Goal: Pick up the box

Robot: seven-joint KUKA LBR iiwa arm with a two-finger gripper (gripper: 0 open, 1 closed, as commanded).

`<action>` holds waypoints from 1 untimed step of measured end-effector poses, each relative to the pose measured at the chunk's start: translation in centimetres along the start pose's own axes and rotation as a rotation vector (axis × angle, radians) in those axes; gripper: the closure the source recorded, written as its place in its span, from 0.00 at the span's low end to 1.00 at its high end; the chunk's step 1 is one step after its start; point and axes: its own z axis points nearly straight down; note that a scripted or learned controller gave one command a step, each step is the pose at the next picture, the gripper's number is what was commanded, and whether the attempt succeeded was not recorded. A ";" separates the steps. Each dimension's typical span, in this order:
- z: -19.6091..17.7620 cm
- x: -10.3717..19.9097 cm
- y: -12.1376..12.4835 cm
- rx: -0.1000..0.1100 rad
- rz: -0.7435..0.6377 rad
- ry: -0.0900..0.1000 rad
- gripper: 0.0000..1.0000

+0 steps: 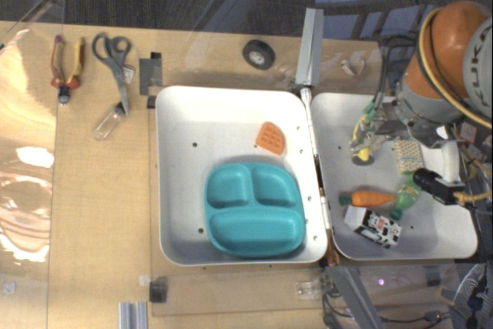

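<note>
The small black-and-white printed cardboard box (373, 225) looks light and rigid, best pinched across its narrow sides; whether the tool (368, 136) is clenched, I cannot tell.

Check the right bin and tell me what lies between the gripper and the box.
The gripper is over the back of the right white bin; the small black-and-white box lies at the front. Between them sit a small yellow object and an orange carrot toy, which lies just behind the box, seemingly touching it. Nothing covers the box's top.
</note>
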 end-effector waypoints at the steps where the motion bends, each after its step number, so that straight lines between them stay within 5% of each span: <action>1: 0.0 0.0 0.0 0.000 0.000 0.000 0.00</action>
